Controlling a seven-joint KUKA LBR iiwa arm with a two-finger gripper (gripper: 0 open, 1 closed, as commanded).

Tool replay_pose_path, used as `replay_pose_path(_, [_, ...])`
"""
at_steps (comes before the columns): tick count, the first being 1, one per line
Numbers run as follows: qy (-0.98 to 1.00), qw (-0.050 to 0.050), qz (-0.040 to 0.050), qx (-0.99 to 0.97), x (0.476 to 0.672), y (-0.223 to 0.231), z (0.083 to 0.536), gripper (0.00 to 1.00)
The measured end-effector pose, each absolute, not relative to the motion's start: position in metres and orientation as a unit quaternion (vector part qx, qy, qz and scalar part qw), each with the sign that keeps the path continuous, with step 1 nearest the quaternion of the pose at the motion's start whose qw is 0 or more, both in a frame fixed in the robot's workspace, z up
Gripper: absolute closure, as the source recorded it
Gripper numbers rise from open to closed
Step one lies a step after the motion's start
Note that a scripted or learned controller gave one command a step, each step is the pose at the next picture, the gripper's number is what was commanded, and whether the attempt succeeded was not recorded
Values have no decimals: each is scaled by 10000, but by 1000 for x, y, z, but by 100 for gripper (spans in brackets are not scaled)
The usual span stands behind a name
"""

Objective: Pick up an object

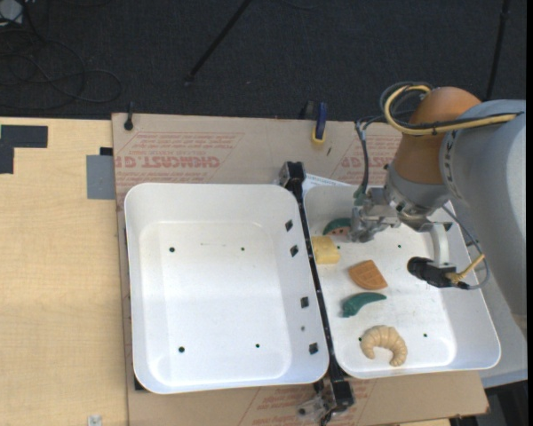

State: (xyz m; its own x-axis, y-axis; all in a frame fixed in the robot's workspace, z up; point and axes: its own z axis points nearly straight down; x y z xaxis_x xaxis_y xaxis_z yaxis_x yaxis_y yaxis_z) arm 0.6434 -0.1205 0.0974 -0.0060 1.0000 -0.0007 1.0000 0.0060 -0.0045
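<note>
the grey arm [490,162] reaches from the right over the right bin [453,327], beside the left bin [213,309]; its gripper [366,226] hangs at the right bin's far left, open or closed i cannot tell. in that bin lie a croissant [385,344] nearest, an orange wedge [368,275] mid-bin, a yellow block [326,251] by the left wall, a green piece [362,303] between wedge and croissant, and a second green piece [337,227], perhaps a leaf, just left of the gripper.
</note>
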Motion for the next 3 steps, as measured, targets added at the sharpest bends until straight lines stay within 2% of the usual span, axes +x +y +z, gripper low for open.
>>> replay_pose_path(1, [-7051,9,22,-7091,610,-201,87,100])
replay_pose_path(2, [-7074,-69,-27,-7068,643,-216,225,100])
replay_pose_path(3, [-7082,48,18,-7060,608,-161,159,100])
